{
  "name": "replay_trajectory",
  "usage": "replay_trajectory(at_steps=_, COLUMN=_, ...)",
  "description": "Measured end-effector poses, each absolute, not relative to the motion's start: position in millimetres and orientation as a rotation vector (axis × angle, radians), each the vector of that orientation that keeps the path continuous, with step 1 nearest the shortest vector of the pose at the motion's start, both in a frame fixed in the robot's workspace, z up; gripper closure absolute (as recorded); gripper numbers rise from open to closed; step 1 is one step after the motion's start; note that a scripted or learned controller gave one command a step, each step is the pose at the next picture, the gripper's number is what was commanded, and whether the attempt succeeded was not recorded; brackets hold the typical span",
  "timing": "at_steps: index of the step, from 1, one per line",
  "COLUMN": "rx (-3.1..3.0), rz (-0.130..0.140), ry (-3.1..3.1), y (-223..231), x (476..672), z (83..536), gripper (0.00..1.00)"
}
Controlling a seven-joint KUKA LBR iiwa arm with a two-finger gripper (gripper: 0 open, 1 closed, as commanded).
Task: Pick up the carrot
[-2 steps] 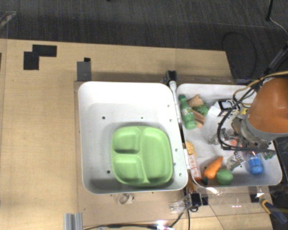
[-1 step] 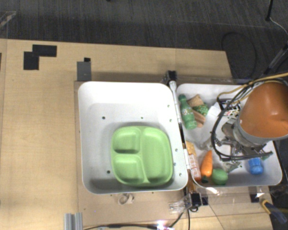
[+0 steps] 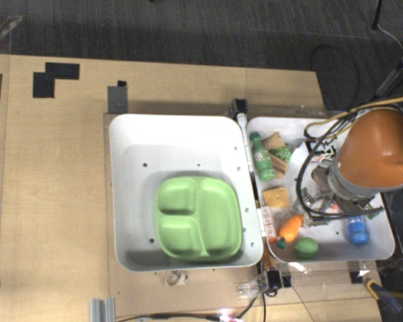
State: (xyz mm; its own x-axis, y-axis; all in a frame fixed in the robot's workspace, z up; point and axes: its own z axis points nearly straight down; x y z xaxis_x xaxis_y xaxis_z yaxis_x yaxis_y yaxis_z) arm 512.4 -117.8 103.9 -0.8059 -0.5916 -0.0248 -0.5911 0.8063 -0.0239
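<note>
The carrot (image 3: 290, 228) is small and orange with a green tip. It lies near the front left corner of the right bin (image 3: 383, 247). My gripper (image 3: 308, 211) hangs low over that bin, just right of and slightly above the carrot, close to its upper end. The grey wrist and the orange band (image 3: 376, 149) cover most of the gripper from above. I cannot tell whether it touches the carrot.
A green round fruit (image 3: 307, 247) lies right by the carrot, a yellow sponge-like block (image 3: 276, 197) behind it. A green bottle (image 3: 262, 158), brown pieces (image 3: 277, 146) and a blue object (image 3: 357, 231) share the right bin. The left bin (image 3: 134, 153) holds a green divided plate (image 3: 198, 215).
</note>
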Motion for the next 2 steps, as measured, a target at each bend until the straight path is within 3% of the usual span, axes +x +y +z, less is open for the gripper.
replay_trajectory(at_steps=1, rx=-0.809, rz=-0.016, ry=3.017, y=-106.2, x=501.6, z=90.7, gripper=1.00)
replay_trajectory(at_steps=2, rx=-0.811, rz=-0.012, ry=3.012, y=-103.9, x=502.5, z=90.8, gripper=0.00)
